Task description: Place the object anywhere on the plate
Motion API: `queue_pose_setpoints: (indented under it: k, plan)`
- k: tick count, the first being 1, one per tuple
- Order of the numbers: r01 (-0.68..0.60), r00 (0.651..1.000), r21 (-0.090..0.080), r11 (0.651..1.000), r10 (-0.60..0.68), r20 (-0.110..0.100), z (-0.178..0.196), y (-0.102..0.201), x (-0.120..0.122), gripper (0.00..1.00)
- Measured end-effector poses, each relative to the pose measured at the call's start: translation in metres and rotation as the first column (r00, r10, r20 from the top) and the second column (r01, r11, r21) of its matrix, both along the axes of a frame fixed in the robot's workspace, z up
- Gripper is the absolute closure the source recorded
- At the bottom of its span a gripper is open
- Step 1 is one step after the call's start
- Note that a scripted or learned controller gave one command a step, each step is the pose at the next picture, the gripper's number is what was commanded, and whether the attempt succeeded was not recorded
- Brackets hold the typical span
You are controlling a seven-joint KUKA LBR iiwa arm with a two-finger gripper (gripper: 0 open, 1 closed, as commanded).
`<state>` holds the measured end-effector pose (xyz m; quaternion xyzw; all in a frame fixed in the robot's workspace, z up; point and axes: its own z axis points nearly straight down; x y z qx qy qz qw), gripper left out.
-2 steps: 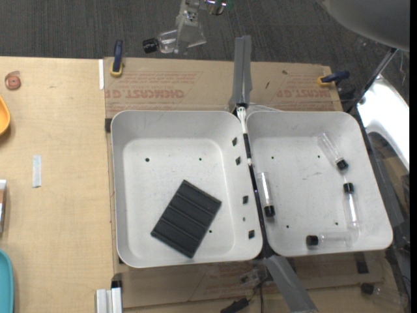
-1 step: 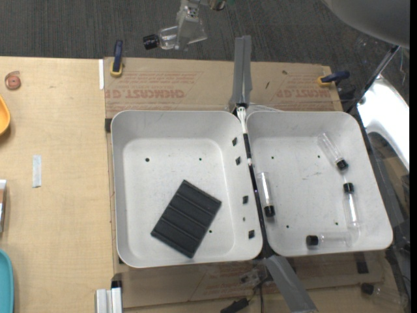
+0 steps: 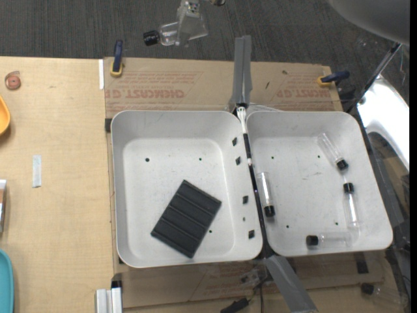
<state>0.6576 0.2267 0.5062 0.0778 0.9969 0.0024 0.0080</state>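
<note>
Claw (image 3: 189,15) grips clear tube (image 3: 171,34); black cap at its left end.

Dark grey carpet floor (image 3: 78,12), pale wooden bench top (image 3: 58,240), brown cardboard sheet (image 3: 195,87) beneath bins

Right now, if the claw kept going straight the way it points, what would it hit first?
Probably the cardboard sheet at the bench's far edge, behind the white bins; the claw hangs high, so depth is uncertain.

Wooden bench (image 3: 52,240) with cardboard sheet (image 3: 195,87) under two white bins (image 3: 124,194), side by side.
</note>
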Motion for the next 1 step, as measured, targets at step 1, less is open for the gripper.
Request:
queue_pose_setpoints:
  k: [1]
  plan:
    - [0.000, 1.000, 0.000, 1.000, 0.000, 0.001, 0.0077, 0.0004, 0.0013, 1.00]
